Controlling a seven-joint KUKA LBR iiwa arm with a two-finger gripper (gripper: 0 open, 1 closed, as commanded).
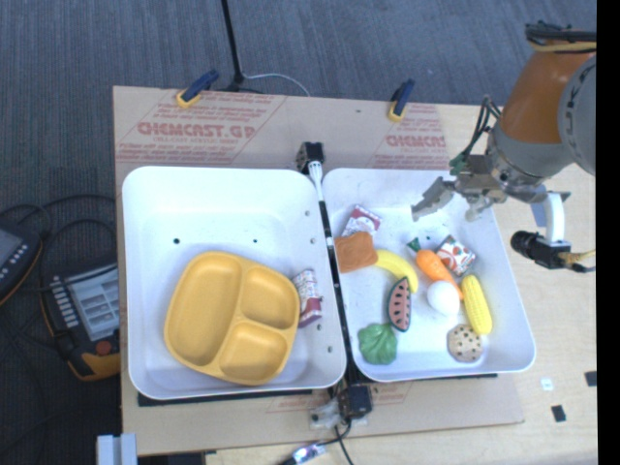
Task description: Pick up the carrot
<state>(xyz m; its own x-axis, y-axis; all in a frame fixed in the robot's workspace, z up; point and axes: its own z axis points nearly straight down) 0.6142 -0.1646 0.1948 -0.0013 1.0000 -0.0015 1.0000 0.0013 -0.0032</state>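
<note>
We see the carrot (433, 263) in the right bin (518, 303); gripper (451, 198) hovers at its 12 o'clock, fingers apart, holding nothing.

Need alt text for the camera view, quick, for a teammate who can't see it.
The claw hangs over the back of the right bin, short of the carrot, which lies among toy foods beside a banana, an egg and corn. The left bin holds a yellow divided tray.
</note>
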